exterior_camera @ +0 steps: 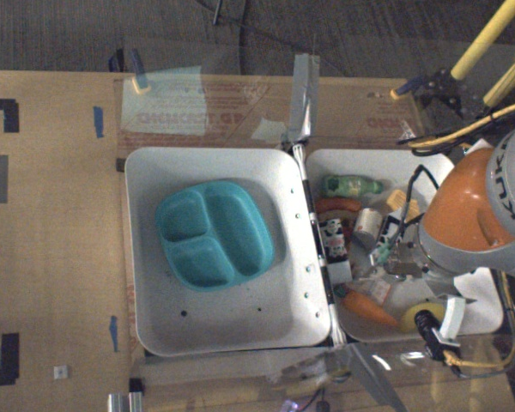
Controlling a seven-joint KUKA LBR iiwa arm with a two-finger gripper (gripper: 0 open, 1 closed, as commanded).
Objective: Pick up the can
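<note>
The can (366, 227) is a small silver cylinder lying in the right white bin (485, 309), near the bin's middle. My gripper (388, 256) hangs low inside this bin, just to the right of and slightly in front of the can. The arm's grey and orange wrist (468, 213) covers the right part of the bin. The can lies beside the gripper, not between the fingers.
Around the can lie a green bottle (350, 184), a red item (336, 205), a black-and-white carton (332, 234), a carrot (371, 310) and a yellow piece (415, 318). The left bin (154, 316) holds a teal divided plate (215, 233).
</note>
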